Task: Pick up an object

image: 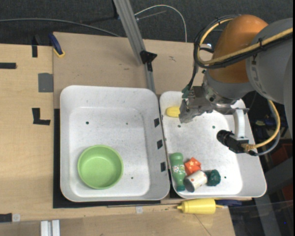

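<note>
Yellow object point(172, 112) — small, rounded — lies beside the hand point(185, 116), whose grip I cannot tell

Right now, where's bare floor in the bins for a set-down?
Left bin: free everywhere but the green bowl at its near-left corner. Right bin: free mid-floor between gripper and near-edge cluster: green bottle, orange piece, cylinder.
</note>
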